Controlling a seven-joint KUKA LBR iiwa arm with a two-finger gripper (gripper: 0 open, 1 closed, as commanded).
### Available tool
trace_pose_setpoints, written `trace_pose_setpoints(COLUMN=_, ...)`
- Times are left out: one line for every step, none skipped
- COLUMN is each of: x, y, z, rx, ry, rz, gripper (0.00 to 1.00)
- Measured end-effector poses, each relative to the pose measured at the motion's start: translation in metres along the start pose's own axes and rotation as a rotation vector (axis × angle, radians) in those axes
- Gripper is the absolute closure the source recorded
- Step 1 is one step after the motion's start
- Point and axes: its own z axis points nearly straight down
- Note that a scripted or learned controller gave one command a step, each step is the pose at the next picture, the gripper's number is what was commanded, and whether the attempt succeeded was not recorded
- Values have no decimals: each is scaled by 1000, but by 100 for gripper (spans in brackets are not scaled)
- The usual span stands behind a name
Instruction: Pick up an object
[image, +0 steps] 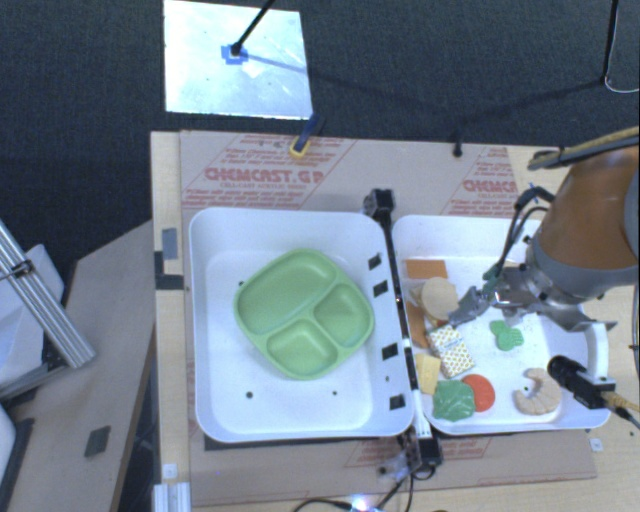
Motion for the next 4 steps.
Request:
trace_pose_setpoints(x=-5, y=0, z=57, rx=-2, ry=0, rz=-1, gripper=0)
trace_pose_setpoints(x=-3, y=-2, z=95, rx=-1, ry=0, rz=0, gripper=0)
trace_pose_setpoints(x=-3, y=-2, z=121, rx=1, ry=0, rz=0, gripper=0)
trace_pose_setpoints(x=-3, y=-1, z=111, rx=0, ry=0, rz=0, gripper=100)
